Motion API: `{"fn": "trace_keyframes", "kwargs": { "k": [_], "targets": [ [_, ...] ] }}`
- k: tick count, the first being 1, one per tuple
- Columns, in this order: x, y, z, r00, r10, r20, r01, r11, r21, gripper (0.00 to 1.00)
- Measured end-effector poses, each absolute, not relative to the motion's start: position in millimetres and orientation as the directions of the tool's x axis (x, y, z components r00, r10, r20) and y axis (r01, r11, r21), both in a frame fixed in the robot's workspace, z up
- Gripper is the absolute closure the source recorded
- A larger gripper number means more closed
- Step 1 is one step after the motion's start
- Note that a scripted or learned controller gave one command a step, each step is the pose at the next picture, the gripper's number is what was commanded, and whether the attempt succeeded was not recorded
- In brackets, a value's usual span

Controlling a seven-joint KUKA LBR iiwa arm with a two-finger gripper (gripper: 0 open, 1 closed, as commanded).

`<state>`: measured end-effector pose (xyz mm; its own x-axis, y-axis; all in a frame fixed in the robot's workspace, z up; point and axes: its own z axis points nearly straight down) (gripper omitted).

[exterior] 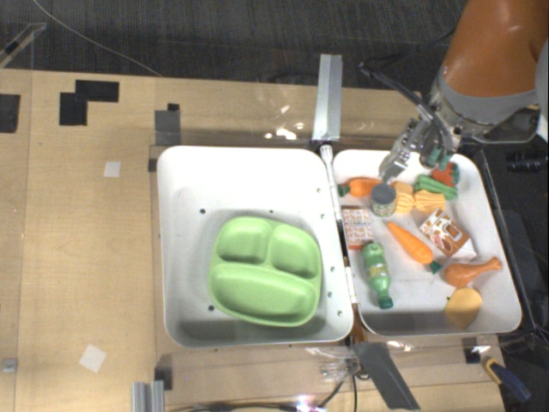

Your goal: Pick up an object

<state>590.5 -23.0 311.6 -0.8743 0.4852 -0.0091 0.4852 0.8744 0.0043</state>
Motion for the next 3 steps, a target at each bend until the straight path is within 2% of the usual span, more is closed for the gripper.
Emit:
{"fn": "trace_keyframes", "kwargs": {
  "k": [1, 2, 3],
  "targets": [
    [659.7, 24.9, 279.9, -0.844, 0.536, -0.004, 0.536, 0.844, 0.004, 1.0],
    [662.2, 24.7, 296.3, -0.846, 0.532, -0.017, 0.532, 0.846, 0.012, 1.0],
    [590.4, 13.6, 304.0, -0.663, 0.748, -0.004, 0.748, 0.663, 0.006, 1.0]
  ]
}}
